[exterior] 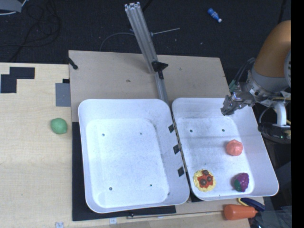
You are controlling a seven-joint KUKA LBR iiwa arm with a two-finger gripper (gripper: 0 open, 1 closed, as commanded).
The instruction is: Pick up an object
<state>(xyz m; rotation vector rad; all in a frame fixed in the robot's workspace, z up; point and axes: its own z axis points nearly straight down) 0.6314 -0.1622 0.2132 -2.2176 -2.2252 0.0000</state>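
Gripper (228, 107) above the right bin's (266, 160) far edge; we could not tell how its jaws stood.
In that bin we saw a pink ball (234, 147), a purple grape bunch (241, 181) and a small toy pizza (204, 180), all apart from the gripper.

1. Setting: robotics lab / test cell, not a home or shop.
2. Evidence: grey industrial arm (273, 63) with orange band reaches in from the right over a pale wood tabletop (28, 141).
3. Two shallow white bins (95, 109) sit side by side on a board, joined by black clips (176, 148).
4. Slotted aluminium extrusion bar (142, 32) stands behind the bins, as for a rig mount.
5. Loose cables (33, 8) trail over dark carpeted floor.
6. Contents are toy props: green ball (59, 126), plastic play food (204, 180).
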